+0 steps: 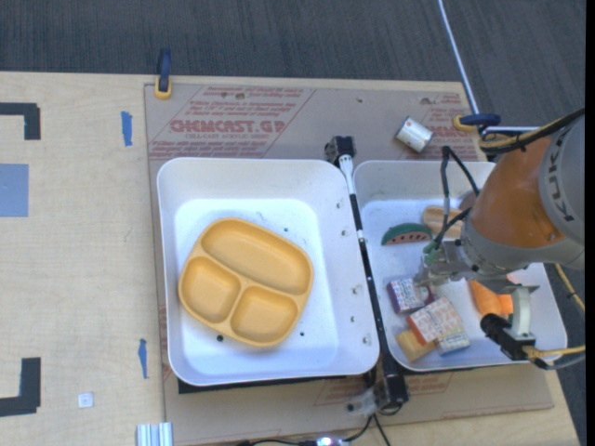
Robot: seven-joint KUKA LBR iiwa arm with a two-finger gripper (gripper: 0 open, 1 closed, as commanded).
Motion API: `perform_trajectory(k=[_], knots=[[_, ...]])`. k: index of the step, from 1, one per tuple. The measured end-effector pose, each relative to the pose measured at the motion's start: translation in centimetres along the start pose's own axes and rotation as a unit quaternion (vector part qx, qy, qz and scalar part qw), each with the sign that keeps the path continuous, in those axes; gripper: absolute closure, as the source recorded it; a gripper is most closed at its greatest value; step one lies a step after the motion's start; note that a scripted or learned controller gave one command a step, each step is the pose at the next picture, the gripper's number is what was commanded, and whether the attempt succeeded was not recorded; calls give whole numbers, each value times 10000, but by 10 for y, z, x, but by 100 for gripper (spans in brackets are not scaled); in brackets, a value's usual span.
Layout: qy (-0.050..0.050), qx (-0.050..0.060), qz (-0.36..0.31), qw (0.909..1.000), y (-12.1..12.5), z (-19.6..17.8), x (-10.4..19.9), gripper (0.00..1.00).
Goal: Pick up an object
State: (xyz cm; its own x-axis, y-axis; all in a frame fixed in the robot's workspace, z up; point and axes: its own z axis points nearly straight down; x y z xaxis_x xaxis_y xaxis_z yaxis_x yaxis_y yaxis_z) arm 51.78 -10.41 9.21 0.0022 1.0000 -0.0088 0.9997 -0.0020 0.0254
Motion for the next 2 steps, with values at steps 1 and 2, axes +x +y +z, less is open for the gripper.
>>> perform_trajectory(k=[1, 2], knots=[[-4, 32, 12, 10000, -2, 2, -1, 0], [29, 17, -5, 10000, 0, -9, 2, 100]])
